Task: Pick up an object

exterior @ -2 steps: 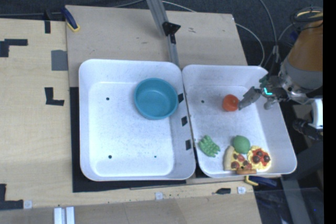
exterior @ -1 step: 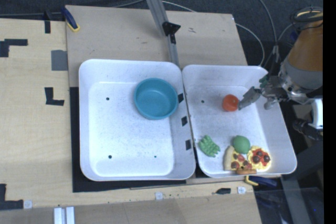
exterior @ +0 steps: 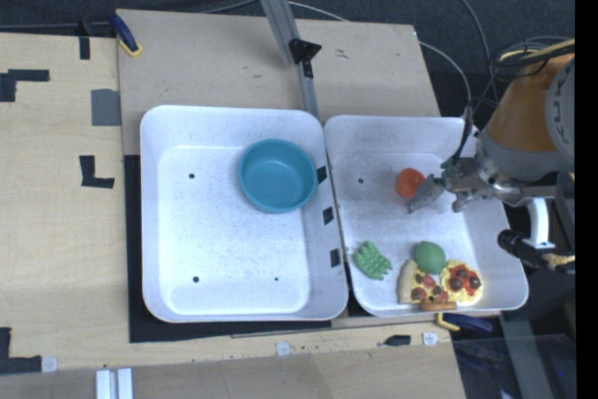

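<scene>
The gripper [exterior: 427,192] hangs low inside the right bin [exterior: 369,140], reaching in from the right. Whether it is wide or narrow cannot be told. A tomato [exterior: 408,182] sits just to its left, touching or nearly touching it; nothing shows it being held. Below the gripper, toward the bin's near edge, lie a green ball [exterior: 430,255], a pizza slice [exterior: 420,287] and a small round pizza [exterior: 462,280]. Lower left of it lies a green leafy piece [exterior: 372,260]. Farther left, in the left bin [exterior: 168,201], stands a blue bowl [exterior: 277,175].
</scene>
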Motion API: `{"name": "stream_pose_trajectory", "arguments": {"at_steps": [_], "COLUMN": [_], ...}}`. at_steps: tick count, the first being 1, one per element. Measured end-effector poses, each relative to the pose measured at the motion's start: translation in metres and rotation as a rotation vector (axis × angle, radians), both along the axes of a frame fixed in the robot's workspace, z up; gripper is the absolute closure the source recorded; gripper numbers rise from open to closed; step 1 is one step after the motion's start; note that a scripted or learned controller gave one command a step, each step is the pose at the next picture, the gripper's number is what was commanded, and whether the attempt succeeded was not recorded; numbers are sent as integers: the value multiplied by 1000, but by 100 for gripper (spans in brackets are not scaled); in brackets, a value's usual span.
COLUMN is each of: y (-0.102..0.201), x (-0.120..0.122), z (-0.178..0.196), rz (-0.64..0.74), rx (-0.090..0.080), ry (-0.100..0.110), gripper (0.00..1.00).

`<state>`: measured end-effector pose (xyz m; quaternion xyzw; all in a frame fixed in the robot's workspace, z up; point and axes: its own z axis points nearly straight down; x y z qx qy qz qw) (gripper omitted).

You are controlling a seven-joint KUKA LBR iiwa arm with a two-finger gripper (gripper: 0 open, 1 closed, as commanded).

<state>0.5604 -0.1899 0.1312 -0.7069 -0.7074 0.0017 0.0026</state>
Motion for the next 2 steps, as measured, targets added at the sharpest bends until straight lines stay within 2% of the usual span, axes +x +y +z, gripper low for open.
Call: {"name": "stream_pose_trajectory", "arguments": {"at_steps": [1,2], "y": [0,-1], "x": [0,1], "z": [-42,-30], "rz": [0,0], "rx": [-2,-4], "ry": [-7,-9], "gripper": [0,100]}}
